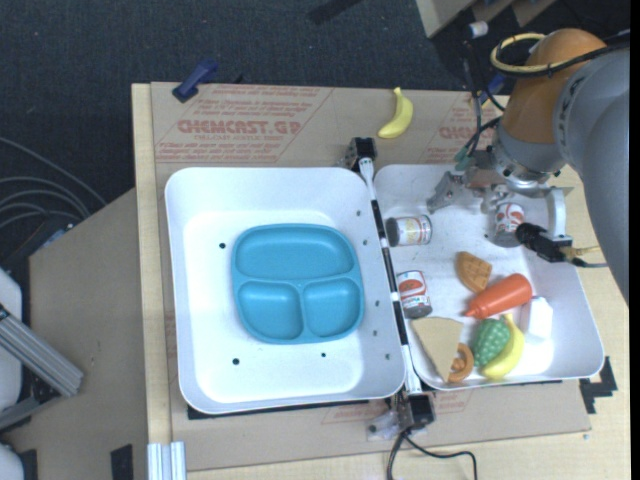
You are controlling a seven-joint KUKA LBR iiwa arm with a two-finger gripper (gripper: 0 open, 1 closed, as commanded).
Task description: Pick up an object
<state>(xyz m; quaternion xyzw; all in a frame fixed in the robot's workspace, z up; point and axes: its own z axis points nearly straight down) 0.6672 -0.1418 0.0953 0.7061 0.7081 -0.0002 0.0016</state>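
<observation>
Cardboard-topped bench (250,118) carries both bins; in the right bin (580,343) we hang our gripper (503,211) over a small can (510,217), grip state unclear. Crowded toys nearby may foul a descent, we judge.

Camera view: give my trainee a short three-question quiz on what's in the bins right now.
1. True or false: the blue divided tray lies in the left bin.
2. Which lies outside both bins? A) carrot B) banana on the board C) tipped can
3. Fill in: the arm's gripper is over the ___ bin.

Key: 1 true; 2 B; 3 right.
</observation>
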